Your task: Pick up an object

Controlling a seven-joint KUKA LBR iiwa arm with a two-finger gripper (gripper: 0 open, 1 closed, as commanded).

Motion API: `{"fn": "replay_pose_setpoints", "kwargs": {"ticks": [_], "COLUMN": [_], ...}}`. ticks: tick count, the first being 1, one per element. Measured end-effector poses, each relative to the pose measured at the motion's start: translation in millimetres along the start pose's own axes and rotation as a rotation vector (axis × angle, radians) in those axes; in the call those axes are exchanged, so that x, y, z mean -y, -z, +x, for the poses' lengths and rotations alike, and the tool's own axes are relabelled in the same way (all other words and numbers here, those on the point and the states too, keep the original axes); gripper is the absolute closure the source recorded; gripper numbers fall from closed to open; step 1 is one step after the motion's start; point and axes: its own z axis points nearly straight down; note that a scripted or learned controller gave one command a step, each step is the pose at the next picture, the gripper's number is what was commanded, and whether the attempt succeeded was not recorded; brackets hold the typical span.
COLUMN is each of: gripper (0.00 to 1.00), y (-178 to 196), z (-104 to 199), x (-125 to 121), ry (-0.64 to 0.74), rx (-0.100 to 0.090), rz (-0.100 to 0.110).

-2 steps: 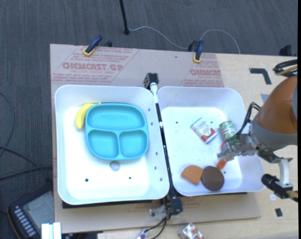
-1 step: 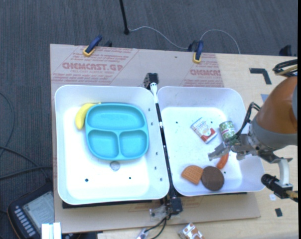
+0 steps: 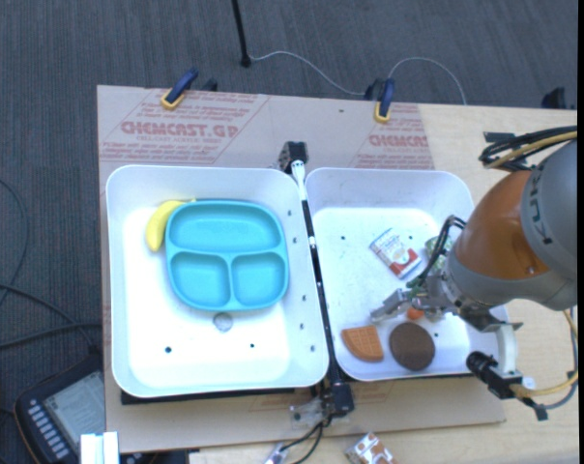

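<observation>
The right bin (image 3: 355, 259) holds a red and white packet (image 3: 394, 251) near its middle. At its front lie an orange waffle-like piece (image 3: 363, 342) and a round dark brown disc (image 3: 411, 346). My gripper (image 3: 405, 307) is low in this bin, just above the brown disc and in front of the packet. A small orange bit (image 3: 416, 310) shows at its tip; I cannot tell if it is held. The grey and orange arm (image 3: 505, 249) covers the bin's right side.
The left bin (image 3: 137, 346) holds a blue divided plate (image 3: 227, 254) with a yellow banana (image 3: 160, 222) at its left edge and a small grey item (image 3: 222, 323) in front. A black divider rail (image 3: 311, 259) runs between the bins. Clamps sit at the board's back.
</observation>
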Motion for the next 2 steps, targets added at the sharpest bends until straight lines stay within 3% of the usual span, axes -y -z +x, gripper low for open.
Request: {"fn": "replay_pose_setpoints", "kwargs": {"ticks": [1, 2], "gripper": [1.0, 1.0], "y": [11, 37], "z": [0, -52], "x": [-2, 1], "ry": [-0.001, 0.0], "rx": [0.0, -0.001], "rz": [-0.004, 0.004]}}
